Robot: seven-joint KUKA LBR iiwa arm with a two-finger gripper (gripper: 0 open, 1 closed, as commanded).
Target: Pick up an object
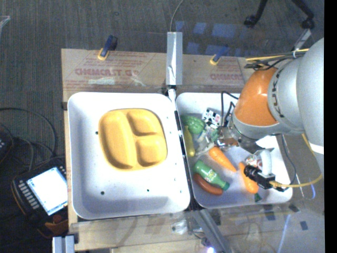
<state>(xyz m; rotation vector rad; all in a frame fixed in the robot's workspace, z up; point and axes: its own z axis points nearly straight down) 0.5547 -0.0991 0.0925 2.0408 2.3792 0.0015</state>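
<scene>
Dark grey carpet (63, 15) covers the floor around the desk (131, 73), whose top is brown board with faded red lettering. Two clamps (108, 46) grip its far edge. A chair base (279, 4) stands past the far right corner, and black cables (31, 125) trail off the left edge toward a lit screen (45, 187).

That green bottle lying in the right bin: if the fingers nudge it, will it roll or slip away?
The green bottle lies on its side and looks round, so it would probably roll if pushed across its length. Its surface looks glossy, so it may slip. The red sausage touches it below and the carrot lies close above, which may limit travel.
</scene>
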